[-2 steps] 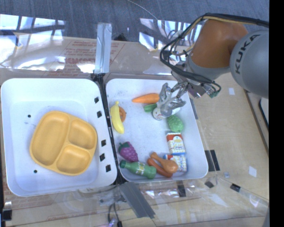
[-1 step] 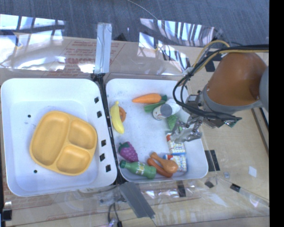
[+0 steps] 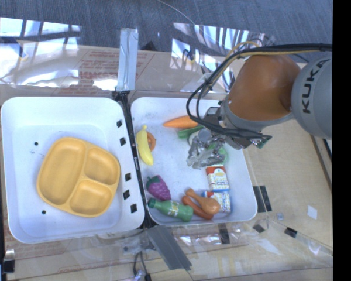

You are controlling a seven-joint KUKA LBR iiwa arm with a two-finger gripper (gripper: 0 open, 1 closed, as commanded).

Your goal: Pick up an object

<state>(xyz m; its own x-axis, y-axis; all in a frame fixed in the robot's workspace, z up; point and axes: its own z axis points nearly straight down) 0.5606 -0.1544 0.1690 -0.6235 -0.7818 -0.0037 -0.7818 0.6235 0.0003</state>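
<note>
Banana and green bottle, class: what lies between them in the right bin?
In the camera view, a purple bunch of grapes lies between the banana and the green bottle.

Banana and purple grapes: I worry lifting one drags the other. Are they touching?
Apart. The camera view shows bare white bin floor between the banana's lower tip and the grapes.

The gripper [image 3: 206, 153] hangs low inside the right bin [image 3: 241, 183], just above a small carton [image 3: 217, 178]. Left of the carton lie a banana [image 3: 144, 147], grapes [image 3: 158, 187] and a green bottle [image 3: 171, 209]. A carrot [image 3: 180, 122] lies beyond it. A yellow tray [image 3: 78, 176] sits in the left bin [image 3: 23, 115].
</note>
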